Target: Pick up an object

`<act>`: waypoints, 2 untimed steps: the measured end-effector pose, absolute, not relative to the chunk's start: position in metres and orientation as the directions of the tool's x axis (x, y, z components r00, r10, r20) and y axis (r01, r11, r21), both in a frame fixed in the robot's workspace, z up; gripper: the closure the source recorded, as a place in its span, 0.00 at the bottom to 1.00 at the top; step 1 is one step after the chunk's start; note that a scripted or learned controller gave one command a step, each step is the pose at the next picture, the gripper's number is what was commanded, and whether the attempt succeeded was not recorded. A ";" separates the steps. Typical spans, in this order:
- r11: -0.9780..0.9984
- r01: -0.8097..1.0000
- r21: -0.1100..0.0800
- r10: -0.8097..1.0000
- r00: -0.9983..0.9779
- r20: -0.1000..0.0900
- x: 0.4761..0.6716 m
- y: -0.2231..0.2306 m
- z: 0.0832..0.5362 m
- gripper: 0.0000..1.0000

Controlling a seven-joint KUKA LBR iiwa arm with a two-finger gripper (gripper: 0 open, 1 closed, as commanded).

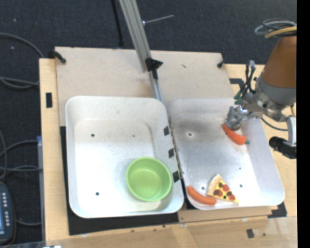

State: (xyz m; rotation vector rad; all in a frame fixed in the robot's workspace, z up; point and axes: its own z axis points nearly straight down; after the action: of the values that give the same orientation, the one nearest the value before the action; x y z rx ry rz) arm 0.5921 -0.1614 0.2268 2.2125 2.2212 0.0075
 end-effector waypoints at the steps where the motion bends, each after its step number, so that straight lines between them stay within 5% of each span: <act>1: 0.009 1.000 0.003 1.000 -0.009 0.002 0.610 -0.102 0.237 1.00; 2: 0.009 1.000 0.003 1.000 -0.009 0.002 0.633 -0.049 0.241 1.00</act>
State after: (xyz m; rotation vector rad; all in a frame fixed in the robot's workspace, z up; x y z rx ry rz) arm 0.6335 -0.0487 0.2407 2.2111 2.2306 0.0052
